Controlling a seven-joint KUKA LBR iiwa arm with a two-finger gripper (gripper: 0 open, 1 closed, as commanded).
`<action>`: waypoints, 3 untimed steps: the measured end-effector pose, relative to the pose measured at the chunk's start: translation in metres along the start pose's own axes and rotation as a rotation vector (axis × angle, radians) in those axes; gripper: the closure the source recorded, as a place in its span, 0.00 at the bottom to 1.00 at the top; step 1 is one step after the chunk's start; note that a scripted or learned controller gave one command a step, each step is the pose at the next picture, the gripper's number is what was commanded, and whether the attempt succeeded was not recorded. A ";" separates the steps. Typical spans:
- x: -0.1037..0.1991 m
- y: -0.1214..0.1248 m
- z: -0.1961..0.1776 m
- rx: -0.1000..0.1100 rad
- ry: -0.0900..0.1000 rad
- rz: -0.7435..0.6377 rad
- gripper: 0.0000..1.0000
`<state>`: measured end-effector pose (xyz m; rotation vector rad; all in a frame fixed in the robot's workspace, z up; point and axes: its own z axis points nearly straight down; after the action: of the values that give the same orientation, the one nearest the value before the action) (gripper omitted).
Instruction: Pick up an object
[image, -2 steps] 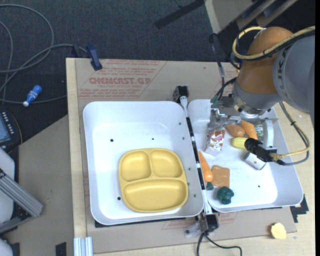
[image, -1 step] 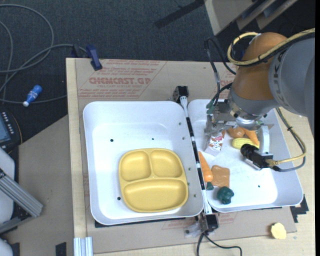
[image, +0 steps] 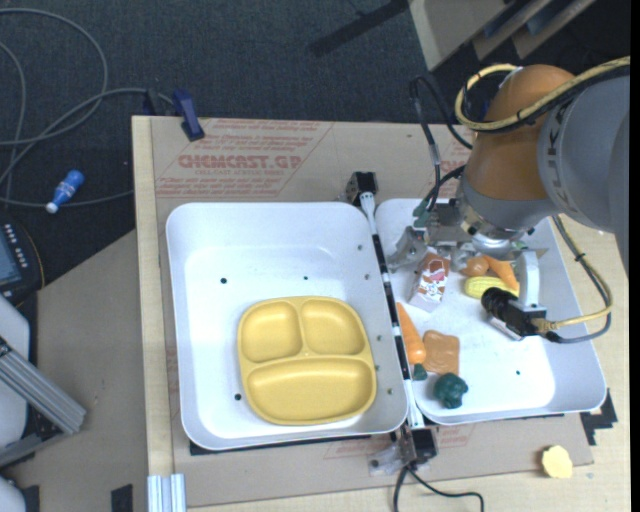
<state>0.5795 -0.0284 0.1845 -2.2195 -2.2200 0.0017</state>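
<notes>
Hovering at right of frame, the gripper, grip state unreadable, nears a light, stiff carton, best pinched across its flat sides.

Both bins look like smooth, slightly glossy white plastic; the yellow tray is matt plastic; the bench is rough board.
</notes>
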 end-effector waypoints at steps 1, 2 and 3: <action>-0.069 -0.002 0.102 -0.003 0.003 0.009 0.00; -0.072 0.034 0.099 -0.005 -0.001 -0.001 0.00; -0.072 0.033 0.089 -0.004 -0.001 -0.001 1.00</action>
<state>0.6118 -0.1001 0.0951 -2.2210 -2.2240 -0.0016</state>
